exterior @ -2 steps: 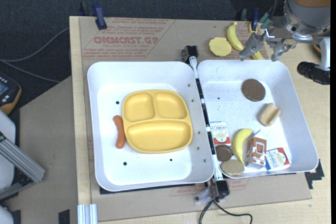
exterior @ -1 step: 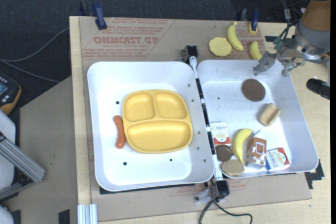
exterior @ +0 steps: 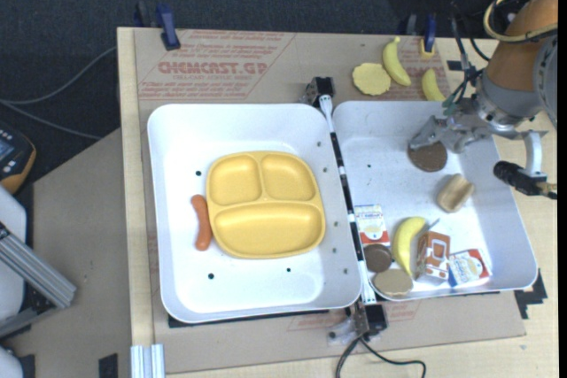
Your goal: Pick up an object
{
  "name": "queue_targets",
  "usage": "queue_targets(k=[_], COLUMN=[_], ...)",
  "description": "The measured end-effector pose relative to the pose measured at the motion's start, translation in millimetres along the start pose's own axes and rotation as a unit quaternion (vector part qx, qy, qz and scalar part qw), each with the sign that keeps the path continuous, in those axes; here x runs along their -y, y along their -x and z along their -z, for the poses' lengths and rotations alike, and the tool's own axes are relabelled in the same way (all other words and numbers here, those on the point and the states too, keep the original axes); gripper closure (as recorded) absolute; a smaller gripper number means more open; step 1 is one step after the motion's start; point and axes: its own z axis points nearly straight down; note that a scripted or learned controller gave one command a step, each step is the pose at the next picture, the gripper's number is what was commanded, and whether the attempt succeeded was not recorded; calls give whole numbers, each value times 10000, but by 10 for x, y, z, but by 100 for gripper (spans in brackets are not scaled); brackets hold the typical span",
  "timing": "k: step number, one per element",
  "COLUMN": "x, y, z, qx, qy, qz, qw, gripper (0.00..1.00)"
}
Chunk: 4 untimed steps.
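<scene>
On the surface (exterior: 133, 190), the left white bin (exterior: 168, 217) holds a yellow divided tray (exterior: 264, 204) with a small orange sausage (exterior: 202, 221) lying just beside its left edge. A black hinge strip (exterior: 341, 181) runs between the two bins. In the right white bin (exterior: 514, 226), a cluster sits at the near edge: a small carton (exterior: 370, 224), a brown disc (exterior: 377, 258), a tan cookie (exterior: 392, 281), a banana (exterior: 407, 243) and two red-and-white packets (exterior: 452, 261). Farther back lies a dark brown round piece (exterior: 430, 158), with a tan bread chunk (exterior: 454, 193) near it to the right. The tool (exterior: 436, 135) hangs right above the brown piece, its fingers spread apart, nothing between them. Beyond the bin's far edge rest a yellow chip (exterior: 372, 79) and two more bananas (exterior: 397, 62).
</scene>
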Motion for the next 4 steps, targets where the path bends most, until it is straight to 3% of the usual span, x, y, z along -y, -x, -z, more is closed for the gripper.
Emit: queue_targets(k=[1,2,3,4], x=[231,554,624,842], y=[-541,-179,-585,-915], z=[55,58,53,47], qx=[92,92,97,100], qy=[53,54,63,69], qz=[16,-17,10,1], qw=[9999,9999,9999,9999], gripper=[0,0,0,0])
